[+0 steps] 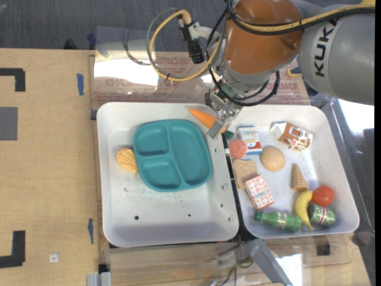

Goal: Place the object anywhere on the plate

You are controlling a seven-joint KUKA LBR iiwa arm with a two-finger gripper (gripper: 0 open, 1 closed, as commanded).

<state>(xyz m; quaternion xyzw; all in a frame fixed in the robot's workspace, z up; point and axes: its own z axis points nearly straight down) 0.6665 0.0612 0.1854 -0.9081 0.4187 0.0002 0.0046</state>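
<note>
A teal divided plate (172,155) lies in the left white bin (119,213). My gripper (218,123) hangs from the orange wrist over the plate's far right corner, by the wall between the bins. An orange carrot-shaped piece (203,117) sits right at the fingers, just beyond the plate's rim; whether the fingers grip it or merely touch it is unclear. A tan shell-shaped piece (127,159) lies against the plate's left edge.
The right bin (342,177) holds several toy foods: a small carton (248,138), red round piece (239,149), bun (272,158), bread slice (244,170), ice cream cone (298,177), banana (303,208), tomato (323,195), green bottle (278,220). Cables (169,46) loop behind the bins.
</note>
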